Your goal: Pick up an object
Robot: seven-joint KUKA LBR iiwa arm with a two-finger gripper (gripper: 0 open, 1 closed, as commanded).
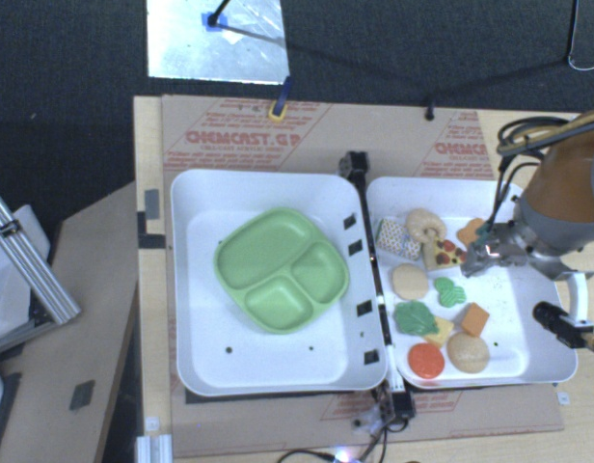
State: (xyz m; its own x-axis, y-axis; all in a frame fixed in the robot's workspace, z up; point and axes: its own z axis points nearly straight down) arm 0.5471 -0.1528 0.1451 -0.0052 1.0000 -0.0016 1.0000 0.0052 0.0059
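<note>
The right bin (538, 350) holds several toy foods: a pale ring-shaped piece (425, 225), a pizza slice (443, 253), an orange piece (470, 231), a tan round (409, 282), small green pieces (450, 292), a green leafy piece (414, 317), an orange cube (473, 319), a red tomato (425, 360) and a beige round (468, 352). My gripper (482, 256) is low in this bin, just right of the pizza slice and below the orange piece. Whether anything sits between its fingers cannot be made out.
The left bin (196, 355) holds a green three-compartment plate (281, 268). A patterned packet (397, 238) lies at the right bin's left side. The arm (562, 201) reaches in over the right bin's right edge. A black divider (369, 268) separates the bins.
</note>
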